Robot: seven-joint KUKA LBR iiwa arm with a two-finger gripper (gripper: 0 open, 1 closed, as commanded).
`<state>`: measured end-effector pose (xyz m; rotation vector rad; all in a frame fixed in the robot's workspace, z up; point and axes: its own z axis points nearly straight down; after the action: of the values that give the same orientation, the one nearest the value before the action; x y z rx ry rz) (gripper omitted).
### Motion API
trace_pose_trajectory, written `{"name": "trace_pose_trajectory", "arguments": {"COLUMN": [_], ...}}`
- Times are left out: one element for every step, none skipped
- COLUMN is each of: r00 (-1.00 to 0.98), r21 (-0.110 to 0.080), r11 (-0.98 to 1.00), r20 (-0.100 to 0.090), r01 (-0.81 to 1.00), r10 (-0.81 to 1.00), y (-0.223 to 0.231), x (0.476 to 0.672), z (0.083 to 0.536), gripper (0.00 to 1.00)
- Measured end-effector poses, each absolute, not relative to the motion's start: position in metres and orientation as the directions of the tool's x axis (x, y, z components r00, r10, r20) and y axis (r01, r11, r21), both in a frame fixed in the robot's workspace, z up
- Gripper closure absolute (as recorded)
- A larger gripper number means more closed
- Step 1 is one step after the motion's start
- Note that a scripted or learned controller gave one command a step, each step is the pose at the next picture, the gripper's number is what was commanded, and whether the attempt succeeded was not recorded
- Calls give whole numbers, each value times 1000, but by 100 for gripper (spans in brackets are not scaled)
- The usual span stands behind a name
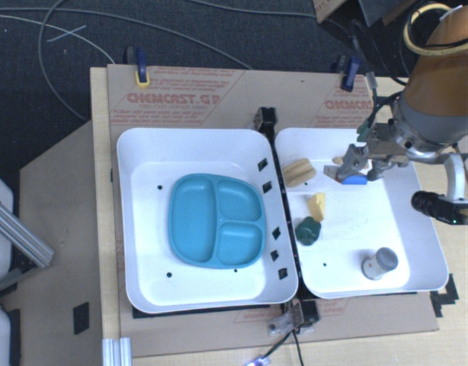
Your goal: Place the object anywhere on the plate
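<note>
Whether the jaws of the two-finger gripper [354, 168] are spread or pressed together cannot be told from this slanted overhead view; a small blue piece sits at its tip, but no object can be made out between its sides.

Going from the left, the left shallow white bin [135, 204] holds a light blue, three-compartment plastic plate [216, 221], lying flat near the bin's middle with nothing on it. A row of black clips runs down the seam where the two bins meet.

Just past that seam, in the right shallow white bin [424, 250], a tan wooden block [298, 171] lies near the upper left corner. Below it rests a small pale yellow wedge [317, 204], and just beneath that a dark green rounded object [307, 230]. The gripper hangs over the bin's upper part, to the right of the tan block and apart from it. Near the lower right corner stands a short grey metal cylinder [379, 262], well apart from the others.
</note>
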<state>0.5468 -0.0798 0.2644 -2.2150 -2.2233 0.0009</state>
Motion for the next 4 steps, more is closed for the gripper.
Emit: {"name": "trace_pose_trajectory", "arguments": {"r00": [-3,-5,-5,-2], "r21": [-3,1,1,0], "r11": [3,5,5,2], "r20": [1,1,1,1], "r01": [1000,1000,1000,1000], "r10": [1000,1000,1000,1000], "y": [-37,21,81,103], "x": [559,573,586,582], "z": [247,246,231,233], "gripper": [100,100,100,100]}}
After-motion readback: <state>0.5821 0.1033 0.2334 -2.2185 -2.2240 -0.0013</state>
